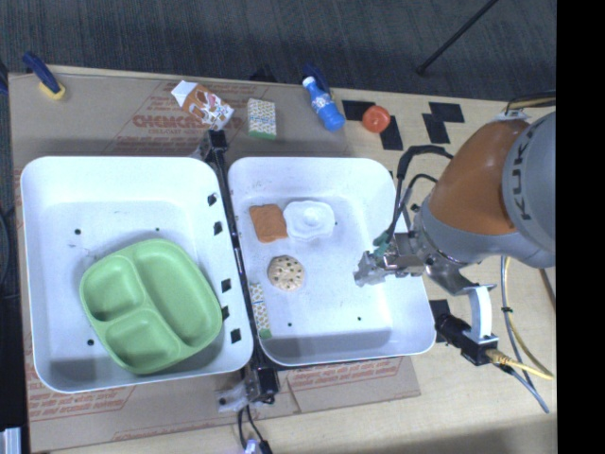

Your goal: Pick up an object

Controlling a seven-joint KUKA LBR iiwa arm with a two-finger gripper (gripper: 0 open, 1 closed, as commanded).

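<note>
Desk: tan surface with printed cardboard under two white bins; dark carpet beyond the far edge.
Far edge, left to right: blue-and-yellow clip, snack packet, small green-patterned box, blue bottle lying on its side, orange cap.
Left bin: holds a green divided tray, set toward the near side.
Right bin: holds three items in its left half, namely an orange square piece, a white lidded cup just beside it, and a round speckled cookie nearer the camera.
Claw: low over the right bin's right half, well apart from all three items; nothing between its fingers; whether spread or pressed together, I cannot tell.
Arm: grey with orange band, entering from the right.
</note>
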